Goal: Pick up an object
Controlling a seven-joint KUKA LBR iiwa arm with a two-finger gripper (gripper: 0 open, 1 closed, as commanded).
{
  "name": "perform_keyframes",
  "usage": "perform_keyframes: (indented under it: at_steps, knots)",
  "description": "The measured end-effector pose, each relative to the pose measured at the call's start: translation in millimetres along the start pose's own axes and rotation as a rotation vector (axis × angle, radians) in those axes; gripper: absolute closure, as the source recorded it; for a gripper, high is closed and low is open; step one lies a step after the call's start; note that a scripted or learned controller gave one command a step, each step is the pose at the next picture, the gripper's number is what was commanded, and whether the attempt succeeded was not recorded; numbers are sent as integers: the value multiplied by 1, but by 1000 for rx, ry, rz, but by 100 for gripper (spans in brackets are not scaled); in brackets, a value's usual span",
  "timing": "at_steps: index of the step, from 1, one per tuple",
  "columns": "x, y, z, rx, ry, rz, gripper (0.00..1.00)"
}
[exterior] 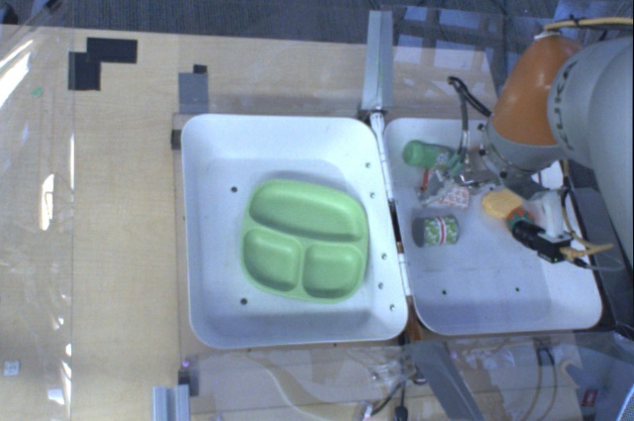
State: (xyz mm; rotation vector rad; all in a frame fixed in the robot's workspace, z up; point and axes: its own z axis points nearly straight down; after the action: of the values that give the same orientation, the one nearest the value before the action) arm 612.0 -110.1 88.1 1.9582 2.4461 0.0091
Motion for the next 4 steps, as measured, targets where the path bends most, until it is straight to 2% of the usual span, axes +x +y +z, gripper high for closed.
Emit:
perform_keyframes:
  at_steps: [1,2,3,4]
  knots:
    - [1,3,-13,-7,-3,-7,100]
    - [27,-1,-135,-3,-2,-141,100]
    - [42,-5,-167,-3,-3,-23,100]
    - [42,-5,-167,-2,-3,-23,0]
